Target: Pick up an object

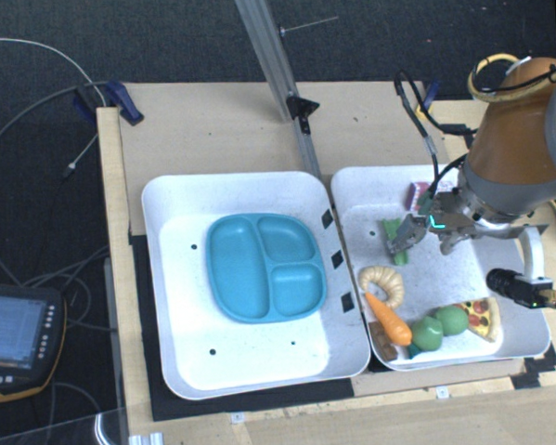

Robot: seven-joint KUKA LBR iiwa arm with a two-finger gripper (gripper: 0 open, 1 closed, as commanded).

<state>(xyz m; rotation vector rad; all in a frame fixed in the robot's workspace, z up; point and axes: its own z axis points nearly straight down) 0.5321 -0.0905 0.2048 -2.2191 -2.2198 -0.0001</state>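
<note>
Two shallow white bins sit side by side on my tabletop point(123, 272): the left bin point(178, 362) carries one smooth blue plastic plate point(265, 267) split into three compartments. The right bin point(351, 204) has a pale ridged ring point(381, 281), an orange carrot point(389, 321), a round green fruit point(431, 333) and a pizza slice point(478, 318) along its near edge. My hand point(426, 235) hangs over that bin's middle, fingers spread apart, with one small green piece point(395, 231) by the left finger, not gripped.

Pincer point(426, 240) hangs low, arm point(516, 149) reaching leftward.
</note>
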